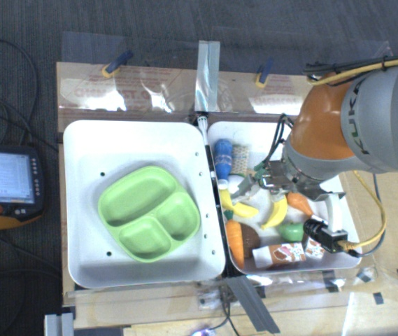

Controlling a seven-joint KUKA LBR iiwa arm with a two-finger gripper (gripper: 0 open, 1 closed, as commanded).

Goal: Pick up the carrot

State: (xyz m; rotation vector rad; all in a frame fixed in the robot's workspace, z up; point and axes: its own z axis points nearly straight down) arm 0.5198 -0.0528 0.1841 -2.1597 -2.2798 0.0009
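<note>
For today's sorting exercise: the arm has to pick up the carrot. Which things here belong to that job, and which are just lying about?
Belongs to the job:
carrot
gripper
right bin

Just lying about:
green divided plate
left bin
banana
blue bottle
handheld screen

We take this for a robotics lab rather than a home or kitchen. A grey KUKA arm (366, 117) with an orange band reaches over a counter (80, 96) carrying two shallow white bins (80, 187), the food in them looking like plastic toys. A handheld control pendant (6, 182) with a lit screen lies on dark carpet (185, 12) beside the counter, black cables trailing from it. Clear plastic sheeting (143, 89) is fastened along the counter's far edge with clips, and yellow cable (366, 65) runs along the arm.
</note>
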